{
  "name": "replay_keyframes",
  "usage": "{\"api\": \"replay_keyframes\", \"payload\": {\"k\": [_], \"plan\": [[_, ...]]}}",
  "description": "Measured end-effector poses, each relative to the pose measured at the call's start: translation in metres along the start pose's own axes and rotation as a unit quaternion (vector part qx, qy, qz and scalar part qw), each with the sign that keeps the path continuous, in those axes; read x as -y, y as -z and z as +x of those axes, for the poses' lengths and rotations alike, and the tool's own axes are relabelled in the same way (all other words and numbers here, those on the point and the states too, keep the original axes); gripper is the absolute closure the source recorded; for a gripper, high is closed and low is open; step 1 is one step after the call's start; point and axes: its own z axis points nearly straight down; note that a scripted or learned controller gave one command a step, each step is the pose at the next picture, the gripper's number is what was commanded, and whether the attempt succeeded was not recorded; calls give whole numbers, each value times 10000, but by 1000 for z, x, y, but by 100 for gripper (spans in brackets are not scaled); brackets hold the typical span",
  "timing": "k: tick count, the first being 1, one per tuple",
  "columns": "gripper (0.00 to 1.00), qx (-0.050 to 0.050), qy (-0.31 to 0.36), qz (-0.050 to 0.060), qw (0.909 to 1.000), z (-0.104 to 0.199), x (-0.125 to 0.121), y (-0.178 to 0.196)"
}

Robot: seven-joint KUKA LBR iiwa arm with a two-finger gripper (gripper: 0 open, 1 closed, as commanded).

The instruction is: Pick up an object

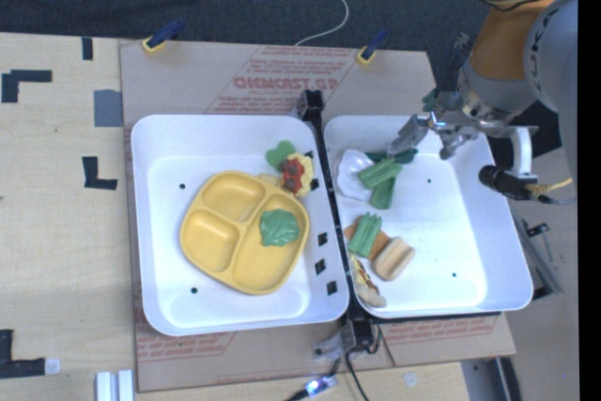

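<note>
on the near part of the desk (pixel 56 230) the two white bins sit side by side. the left bin (pixel 155 202) holds a yellow divided plate (pixel 225 244) with a green leaf piece (pixel 279 226) lying on its right side, and just beyond the plate a small cluster of green, red and yellow toy food (pixel 291 166) rests by the dividing wall. in the right bin (pixel 479 268), nearest, a bread roll (pixel 393 257) lies touching a green ridged piece (pixel 364 233); farther in, a second green ridged piece (pixel 381 176) rests partly on a white crumpled item (pixel 353 168).

at the far right the claw (pixel 424 134) hangs at the far edge of the right bin, tilted, its tip close to the far green piece. whether its fingers are spread or pressed together i cannot tell, and nothing is visibly pinched.

this looks like the approach step, with no pick made. the next move calls for lowering over the far green piece, straddling it across its narrow width, and closing without catching the white item beneath.
</note>
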Motion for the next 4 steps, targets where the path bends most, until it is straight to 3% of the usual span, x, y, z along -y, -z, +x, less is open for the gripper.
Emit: {"api": "replay_keyframes", "payload": {"k": [1, 3, 4], "plan": [[0, 9, 12, -74, 10000, 0, -3, 10], [0, 15, 15, -103, 9999, 3, -8, -102], [100, 12, 20, -163, 9999, 4, -11, -85]]}}
